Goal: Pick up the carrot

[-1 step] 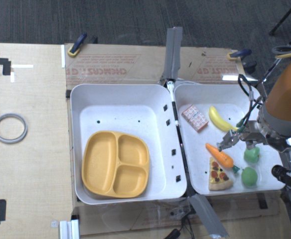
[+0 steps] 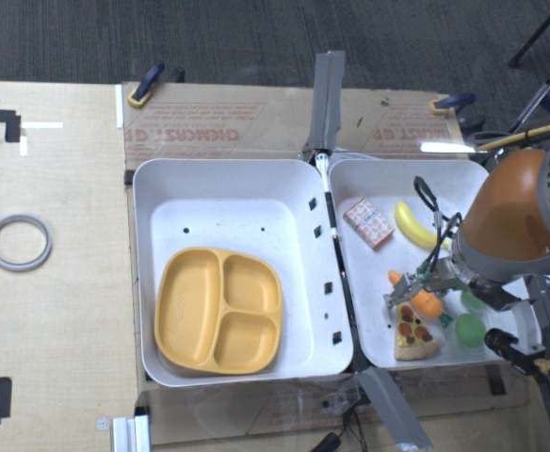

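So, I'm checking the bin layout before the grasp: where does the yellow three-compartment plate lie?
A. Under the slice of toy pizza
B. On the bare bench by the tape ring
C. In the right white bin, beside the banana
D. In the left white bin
D: the yellow three-compartment plate lies on the floor of the left white bin, while the yellow banana and the toy pizza slice are in the right white bin.

In my left bin (image 2: 153, 252) lies a yellow divided plate (image 2: 220, 311). My right bin (image 2: 369, 347) has a banana (image 2: 412, 224), a pink packet (image 2: 367, 222), a pizza slice (image 2: 414, 333) and a green ball (image 2: 469, 328). A tape roll (image 2: 17, 242) rests on the counter (image 2: 58, 347).
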Controlling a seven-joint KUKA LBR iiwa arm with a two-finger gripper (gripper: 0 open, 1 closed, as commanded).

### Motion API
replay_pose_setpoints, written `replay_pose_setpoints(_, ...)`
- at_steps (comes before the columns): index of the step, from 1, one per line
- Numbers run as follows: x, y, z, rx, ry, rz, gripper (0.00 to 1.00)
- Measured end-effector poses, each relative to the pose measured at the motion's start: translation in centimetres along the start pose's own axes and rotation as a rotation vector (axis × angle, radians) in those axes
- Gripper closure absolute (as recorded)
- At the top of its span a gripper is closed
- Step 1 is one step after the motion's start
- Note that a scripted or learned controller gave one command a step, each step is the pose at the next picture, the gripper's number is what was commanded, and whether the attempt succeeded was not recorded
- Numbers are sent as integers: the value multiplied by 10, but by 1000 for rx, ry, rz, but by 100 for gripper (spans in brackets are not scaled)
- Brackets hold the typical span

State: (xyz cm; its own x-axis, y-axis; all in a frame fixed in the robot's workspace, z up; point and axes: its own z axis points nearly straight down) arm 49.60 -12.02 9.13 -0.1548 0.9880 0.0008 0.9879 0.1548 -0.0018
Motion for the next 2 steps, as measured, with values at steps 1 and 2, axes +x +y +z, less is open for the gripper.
replay_pose_setpoints(1, -1, -1, -8, 1, 0, 5, 100)
replay_pose_setpoints(2, 44, 7, -100, -2, -1, -176, 100)
